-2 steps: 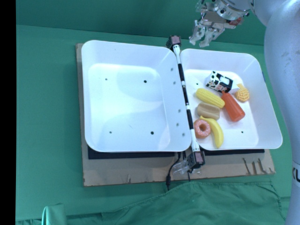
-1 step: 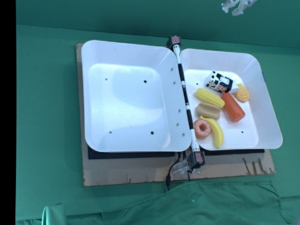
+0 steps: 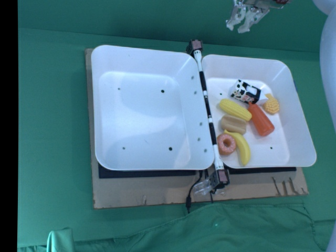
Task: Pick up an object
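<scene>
white bin (image 3: 294, 140), cow-print carton (image 3: 245, 92), print unreadable

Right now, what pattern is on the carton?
Black-and-white cow patches on the carton, camera view.

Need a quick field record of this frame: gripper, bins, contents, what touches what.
gripper: gripper above the far edge of the right bin, nothing between its fingers
left bin: left bin, white, shallow
right bin: right bin, white, holds all the items
items: cow-print carton, corn cob, carrot, small yellow piece, hot dog, donut, banana
contacts: donut touches banana; corn cob lies against hot dog
divider: black-and-white bar between the bins
</scene>
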